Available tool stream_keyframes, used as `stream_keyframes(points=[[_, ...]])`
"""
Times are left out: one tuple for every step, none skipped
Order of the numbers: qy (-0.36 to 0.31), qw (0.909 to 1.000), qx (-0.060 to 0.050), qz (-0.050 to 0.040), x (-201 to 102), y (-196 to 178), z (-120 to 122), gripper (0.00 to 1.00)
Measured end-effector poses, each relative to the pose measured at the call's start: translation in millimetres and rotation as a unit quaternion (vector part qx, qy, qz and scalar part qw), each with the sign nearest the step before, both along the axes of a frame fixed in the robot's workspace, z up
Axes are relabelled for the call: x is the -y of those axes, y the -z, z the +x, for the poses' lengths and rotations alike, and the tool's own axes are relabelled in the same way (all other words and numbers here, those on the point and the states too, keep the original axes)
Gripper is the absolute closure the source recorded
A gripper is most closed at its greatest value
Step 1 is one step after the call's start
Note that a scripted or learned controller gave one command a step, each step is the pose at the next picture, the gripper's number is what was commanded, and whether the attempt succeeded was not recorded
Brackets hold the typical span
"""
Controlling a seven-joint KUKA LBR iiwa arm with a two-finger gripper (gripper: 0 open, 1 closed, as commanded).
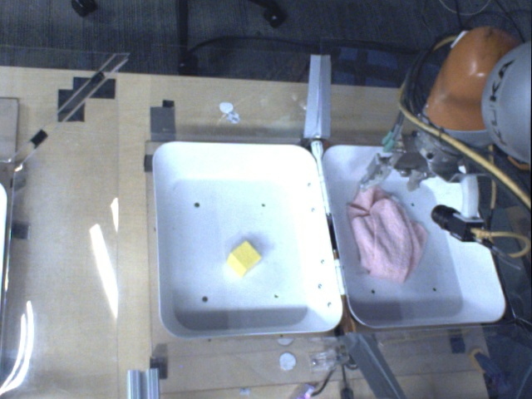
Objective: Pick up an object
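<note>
A crumpled pink cloth [386, 236] lies in the right-hand white bin [465, 302], in its left half, bunched into a soft mound with its upper corner pulled up toward the bin's far edge. It rests on the bin floor, near the wall that divides the two bins.

Just above that upper corner hangs the gripper [376, 171], at the end of the grey arm [490, 81] that reaches in from the right, its orange band rounded and bright at the top right. The gripper sits very close to the cloth's top edge, possibly touching it, but the metal parts there are small and blurred, so I cannot tell whether it is released or clenched, or whether any fabric is caught in it.

In the left-hand white bin [191, 173] a small yellow block [244, 258] sits alone near the middle of the floor, well apart from the arm.

Judging by how things lie, the task is at an early stage. The arm is placed over the cloth, which looks like the chosen object, yet nearly all of the cloth rests on the bin floor, so nothing counts as picked up. What remains is a secure grasp on the fabric and a lift clear of the bin. Loose cloth may slip or only partly rise.
</note>
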State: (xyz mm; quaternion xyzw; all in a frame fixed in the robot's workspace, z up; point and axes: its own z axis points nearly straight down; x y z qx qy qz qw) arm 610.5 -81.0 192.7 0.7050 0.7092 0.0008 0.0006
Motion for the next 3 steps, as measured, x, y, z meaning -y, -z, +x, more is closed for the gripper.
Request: stream_keyframes(points=[[0.029, 0.9996, 0.000, 0.0003, -36.3, 8.4, -8.6, 0.00], [0.030, 0.9996, 0.000, 0.0003, -36.2, 8.3, -8.5, 0.00], [0.047, 0.9989, 0.001, 0.0000, -38.0, -71.9, -48.5, 0.00]])
